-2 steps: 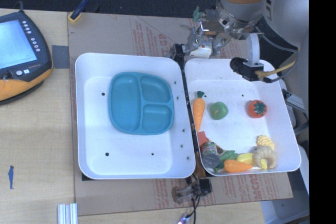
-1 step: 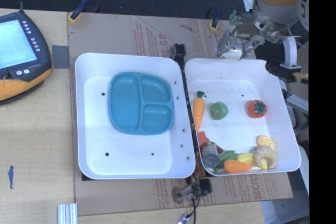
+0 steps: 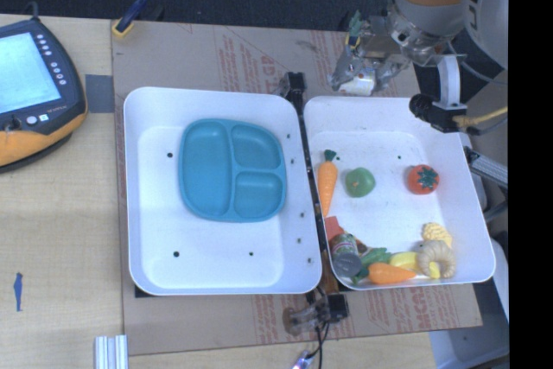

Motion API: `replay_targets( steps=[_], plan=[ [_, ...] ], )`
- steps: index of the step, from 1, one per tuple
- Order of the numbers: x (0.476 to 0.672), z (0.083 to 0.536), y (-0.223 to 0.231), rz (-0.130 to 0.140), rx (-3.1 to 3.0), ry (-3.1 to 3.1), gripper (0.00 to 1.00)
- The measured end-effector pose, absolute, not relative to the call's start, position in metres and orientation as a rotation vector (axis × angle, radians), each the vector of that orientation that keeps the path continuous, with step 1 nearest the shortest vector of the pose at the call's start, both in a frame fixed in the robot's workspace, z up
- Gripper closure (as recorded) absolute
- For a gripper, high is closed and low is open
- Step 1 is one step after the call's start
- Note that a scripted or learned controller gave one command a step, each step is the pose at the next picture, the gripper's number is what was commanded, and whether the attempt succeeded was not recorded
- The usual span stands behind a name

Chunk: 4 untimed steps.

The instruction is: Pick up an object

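My gripper hangs above the far rim of the right bin, near its back left corner. In that bin lie an orange carrot along the left wall, a green round fruit in the middle and a red tomato to the right. At the front of the bin several items are heaped: a small can, a second carrot, a yellow piece, a beige piece and a corn cob. All of them lie well in front of the gripper.
The left bin holds a blue divided plate. A teach pendant rests on the bench at far left. A blue and yellow clamp sits at the cardboard's back corner. The arm's black fittings overhang the right bin's back right corner.
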<state>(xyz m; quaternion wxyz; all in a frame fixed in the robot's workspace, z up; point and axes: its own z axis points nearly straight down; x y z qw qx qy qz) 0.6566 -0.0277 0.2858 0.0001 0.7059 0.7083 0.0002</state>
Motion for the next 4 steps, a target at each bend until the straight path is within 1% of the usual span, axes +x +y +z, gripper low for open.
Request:
replay_targets(
  steps=[1, 2, 3, 4],
  plan=[
    [0.656, 0.276, 0.011, -0.007, 2.218, 2.229, 1.0],
    [0.656, 0.276, 0.009, -0.006, 2.219, 2.228, 1.0],
    [0.656, 0.29, 0.017, -0.002, 2.218, 2.226, 1.0],
    [0.656, 0.269, -0.026, -0.008, 2.219, 2.227, 1.0]
  ],
)
